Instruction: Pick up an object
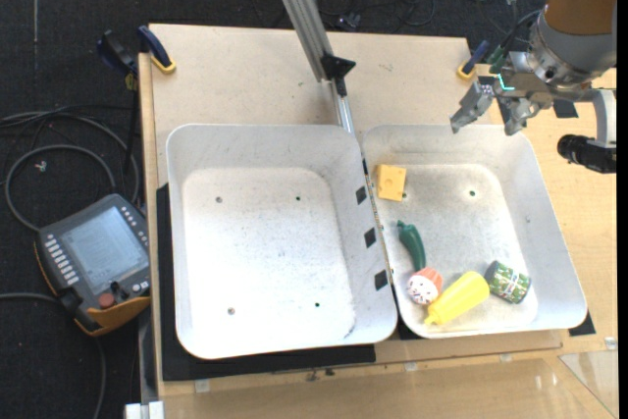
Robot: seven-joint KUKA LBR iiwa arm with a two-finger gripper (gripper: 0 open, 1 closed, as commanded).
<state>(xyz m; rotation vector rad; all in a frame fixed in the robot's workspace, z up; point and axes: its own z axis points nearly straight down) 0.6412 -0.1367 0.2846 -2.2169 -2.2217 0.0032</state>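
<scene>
Right bin (549, 211): yellow block (392, 183) left of spread fingers (463, 118).

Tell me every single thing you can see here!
yellow cheese-like block: 1, yellow, right bin, upper left
green pepper-shaped toy: 1, green, right bin, left of middle
white round toy with red spots: 1, white and red, right bin, bottom, touching the yellow one
yellow oblong plastic toy: 1, yellow, right bin, bottom
green can-shaped toy: 1, green, right bin, bottom right
shallow white bins: 2, white, side by side
hand: 1, grey, open, above right bin's top edge
</scene>
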